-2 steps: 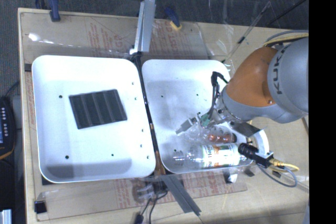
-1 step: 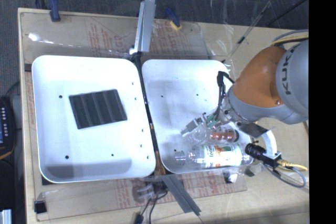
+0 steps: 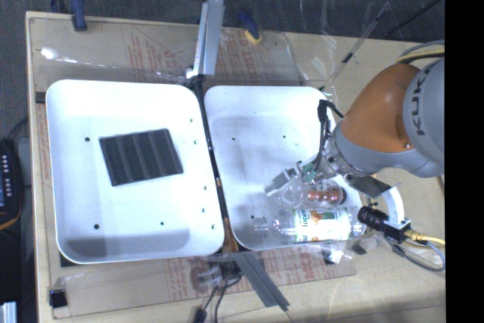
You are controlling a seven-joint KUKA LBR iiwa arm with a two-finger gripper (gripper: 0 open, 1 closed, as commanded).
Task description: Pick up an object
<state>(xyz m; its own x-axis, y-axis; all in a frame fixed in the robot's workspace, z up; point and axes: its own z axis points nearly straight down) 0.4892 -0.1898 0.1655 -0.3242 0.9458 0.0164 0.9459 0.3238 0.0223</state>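
My gripper (image 3: 300, 179) is low in the right bin (image 3: 249, 125), near its front right corner, at the end of the grey and orange arm. Just below it lies a clear plastic bottle (image 3: 314, 226) on its side, with a green and orange label, along the bin's front wall. A clear rounded item (image 3: 290, 198) and a small copper-coloured thing (image 3: 325, 195) sit right under and beside the gripper. Whether it touches them is hidden by glare. A dark ribbed rectangular pad (image 3: 141, 156) lies flat in the middle of the left bin (image 3: 76, 223).
A divider bar (image 3: 214, 170) runs between the two bins. Clear plastic sheeting (image 3: 318, 34) and blue clamps (image 3: 77, 8) sit along the bench's back edge. The arm's bulk covers the right bin's right wall.
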